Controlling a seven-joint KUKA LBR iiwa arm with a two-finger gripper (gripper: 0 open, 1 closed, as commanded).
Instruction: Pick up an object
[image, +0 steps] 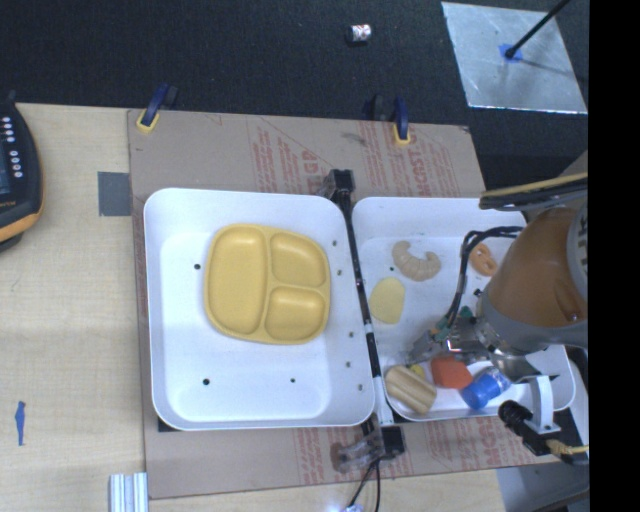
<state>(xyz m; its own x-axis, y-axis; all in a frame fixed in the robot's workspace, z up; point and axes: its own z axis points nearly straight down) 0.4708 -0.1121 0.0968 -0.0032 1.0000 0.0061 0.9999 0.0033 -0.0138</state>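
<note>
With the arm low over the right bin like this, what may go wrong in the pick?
1. The orange-red object, blue object and tan roll crowd the near corner of the right bin, so the tool may nudge a neighbour or grip two at once.
2. They sit close to the bin's wall, which might block a finger.
3. The arm's body hides part of the bin, so a collision there could go unnoticed.

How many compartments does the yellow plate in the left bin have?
3. The yellow plate in the left bin has one long compartment down its left side and two smaller ones on its right: an upper and a lower.
</note>
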